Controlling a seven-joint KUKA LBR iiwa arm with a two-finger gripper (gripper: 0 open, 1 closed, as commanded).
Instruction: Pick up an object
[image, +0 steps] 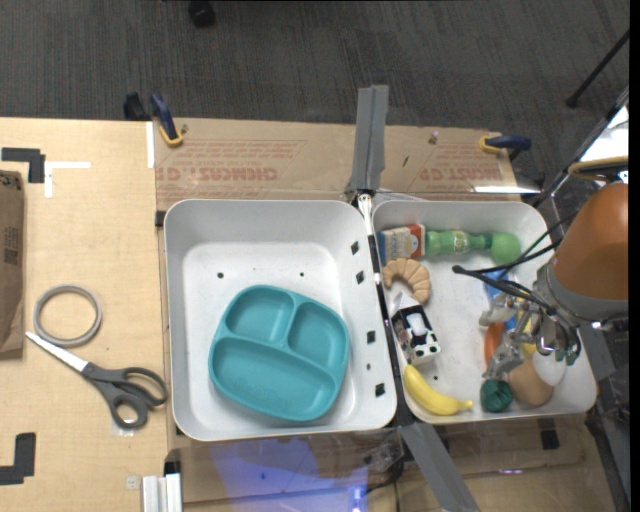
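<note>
While the grey arm with its orange band (600, 245) leans in from the right over the right-hand white bin (455, 208), I see the two-finger gripper (520, 335) pointing down and tangled in cables; how it is set, and whether it grips anything, I cannot tell. Just below it: one dark green round object (496, 396) and one tan egg-shaped object (532, 384). Down-left, one yellow plastic banana (434, 396). Left of it, one black-and-white toy (417, 334) and one tan croissant (409, 277). Up-left, one green plastic bottle (470, 244). Far left, one teal divided plate (280, 352) lies in the left white bin (200, 250); beyond that, one pair of grey-handled scissors (105, 378) and one tape roll (67, 314).
</note>
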